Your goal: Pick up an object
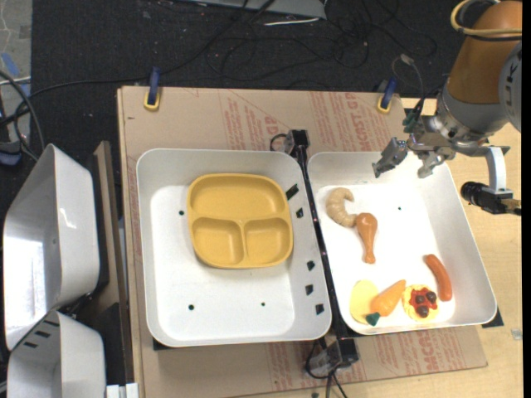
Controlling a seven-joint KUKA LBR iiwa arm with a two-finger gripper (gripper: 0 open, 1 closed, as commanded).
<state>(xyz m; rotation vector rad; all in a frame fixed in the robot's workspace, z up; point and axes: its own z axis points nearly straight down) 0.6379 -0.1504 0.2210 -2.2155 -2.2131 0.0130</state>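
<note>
In the right bin (465, 222) lie several toy foods. A pale croissant (338, 205) and a chicken drumstick (367, 234) sit near its left side. A sausage (439, 276) lies at the right, and a carrot (387, 298) rests near the front on a yellow slice (362, 298), beside a small piece topped with berries (422, 301). My gripper (406, 162) hangs open over the bin's far edge, up and to the right of the croissant, with nothing between its fingers.
The left bin (166, 297) holds a yellow divided plate (241, 220). A black divider strip (309, 222) runs between the bins. Clamps (152, 98) hold the cardboard base at the back. White tubs (50, 239) stand off the bench at the left.
</note>
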